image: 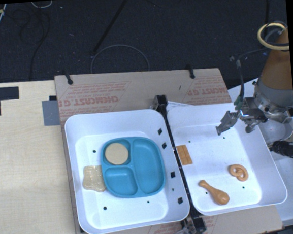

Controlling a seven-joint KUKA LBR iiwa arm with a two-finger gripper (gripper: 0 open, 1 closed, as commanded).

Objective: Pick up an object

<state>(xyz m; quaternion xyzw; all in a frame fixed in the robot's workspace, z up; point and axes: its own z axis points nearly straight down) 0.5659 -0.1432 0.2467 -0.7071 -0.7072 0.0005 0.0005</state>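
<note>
Entry, right bin [276, 199], contents as I found them:

- Pretzel [238, 172], small and tan, lay flat on the bin floor toward the near right side.
- Drumstick-shaped piece [215, 192], tan, lay near the front wall, just left of the pretzel and apart from it. Its long axis ran diagonally, thin handle up-left, bulb down-right.
- Flat orange-brown card [183, 155] lay against the centre divider, long axis running front to back.

Entry, left bin [81, 126]: blue divided tray [144, 165] with a round cracker [116, 153] in its upper-left compartment; a pale slice [94, 178] touched the tray's left edge.

My gripper [238, 120] hovered above the right bin's far right part, fingers parted and holding nothing.

Relation that mattered: the pretzel sat nearest to me, lying toward the bin's front from my fingertips and close to in line with them. The drumstick piece lay further front and to the left. I judged the pretzel the shortest reach; the drumstick would have called for turning my wrist across its diagonal.
</note>
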